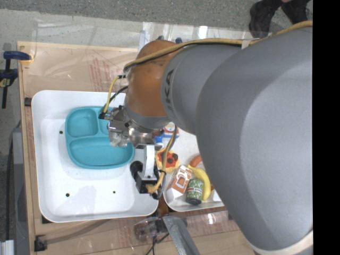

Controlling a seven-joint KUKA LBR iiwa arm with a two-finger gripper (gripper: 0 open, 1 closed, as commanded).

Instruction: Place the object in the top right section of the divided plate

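Looking down at a slant on a pale wooden worktop [69,68] under clear plastic sheeting, carrying two shallow white plastic bins side by side. Looming across the right half of the frame: a bulky grey robot arm [249,121], ringed by an orange band [151,84] near the centre. Reaching down and leftward into the left white bin [79,195], with its metal wrist end hanging over the right edge of a teal divided plastic plate [87,147]. Covering part of the plate's top right section (the small one nearest the centre of the frame) and so screening the jaws from above. Not managing to tell the opening of the jaws, nor any hold on anything. Lying in the upper middle of the left white bin, that plate, showing two small sections along its upper side and one large section below. Resting in the right white bin [175,203], at the lower centre of the frame and partly under the arm: a yellow banana [206,177], a small green labelled container [195,191] just beside it, an orange-and-white carton [180,180] to the left of that container, and an orange-and-yellow toy [168,160] nearer the bin's left rim. Not managing to pick out the task's object among these. Gripping the worktop's edge at the far upper left: a blue clamp [9,62].
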